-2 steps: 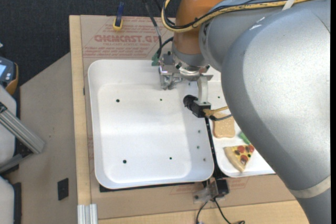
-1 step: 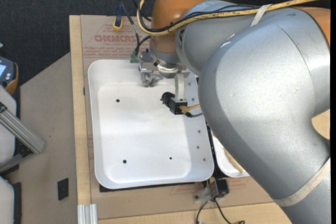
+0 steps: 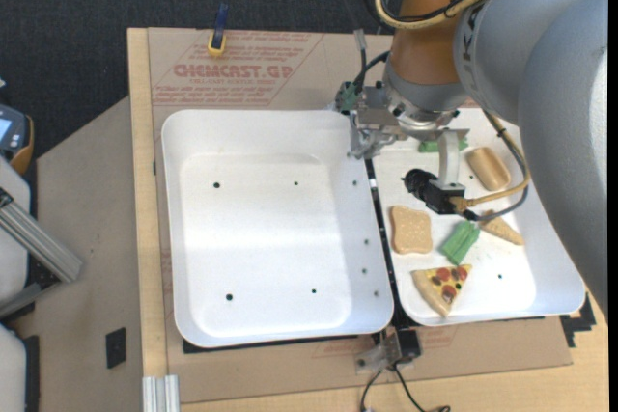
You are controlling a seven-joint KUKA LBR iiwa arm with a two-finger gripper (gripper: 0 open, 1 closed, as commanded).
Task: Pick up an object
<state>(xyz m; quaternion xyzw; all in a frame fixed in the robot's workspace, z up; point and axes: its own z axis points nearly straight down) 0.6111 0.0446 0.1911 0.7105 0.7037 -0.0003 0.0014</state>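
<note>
While the left bin (image 3: 193,236) is lying at centre left of the frame, the gripper (image 3: 365,142) is hanging above the seam between the bins at upper centre; whether it is open or closed cannot be told. The right bin (image 3: 517,289) is holding, left to right:
- a bread slice (image 3: 411,230), lying near its left wall
- a pizza slice (image 3: 442,287), lying lower down
- a green block (image 3: 461,241), lying tilted just beside the bread
- a bun (image 3: 488,167), lying toward the upper right

Red "CHEMCAST GP" lettering on the brown board (image 3: 290,48), smaller line beneath illegible
</note>
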